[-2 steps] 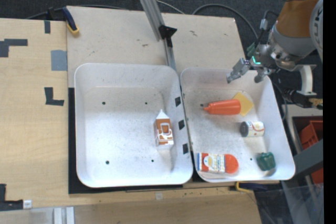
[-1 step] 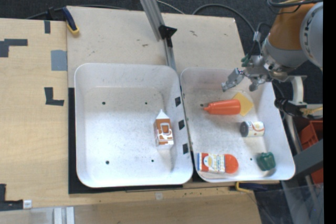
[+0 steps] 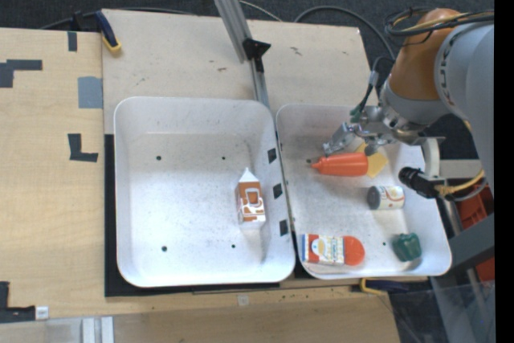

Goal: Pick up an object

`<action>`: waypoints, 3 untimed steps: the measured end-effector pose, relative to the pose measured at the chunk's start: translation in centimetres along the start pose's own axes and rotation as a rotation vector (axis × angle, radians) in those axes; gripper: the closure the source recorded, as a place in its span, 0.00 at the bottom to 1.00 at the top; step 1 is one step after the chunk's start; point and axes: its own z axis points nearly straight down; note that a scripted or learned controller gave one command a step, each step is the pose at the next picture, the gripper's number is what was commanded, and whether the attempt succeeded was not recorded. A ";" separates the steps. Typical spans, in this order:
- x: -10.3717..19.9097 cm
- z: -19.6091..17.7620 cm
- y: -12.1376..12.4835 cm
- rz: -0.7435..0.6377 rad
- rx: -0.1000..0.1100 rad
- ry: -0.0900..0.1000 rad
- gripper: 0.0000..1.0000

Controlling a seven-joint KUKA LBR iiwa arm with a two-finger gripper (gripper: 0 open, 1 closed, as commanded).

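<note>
My gripper [image 3: 352, 144] hangs over the back of the right bin [image 3: 301, 124], open, just above and behind an orange carrot-shaped toy [image 3: 341, 165]. Nothing sits between its fingers. A yellow piece [image 3: 377, 164] lies against the carrot's right end, partly under the wrist. Further forward in the same bin are a small white bottle with a grey cap [image 3: 386, 196], a green object [image 3: 406, 247] and a red and white packet [image 3: 332, 250]. In the left bin [image 3: 136, 173], a small white and orange carton [image 3: 250, 201] stands near the right wall.
The two bins meet along a shared wall [image 3: 277, 181] with black clips. A slanted metal rail [image 3: 233, 8] crosses the bench behind the bins. Cables [image 3: 450, 187] trail beside the right bin's right rim, under the arm.
</note>
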 end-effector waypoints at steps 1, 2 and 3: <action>0.1 5.1 0.0 0.000 -0.004 -0.001 0.00; 0.1 4.0 0.0 -0.001 -0.005 -0.001 1.00; -0.4 -0.5 0.4 0.001 -0.011 -0.002 1.00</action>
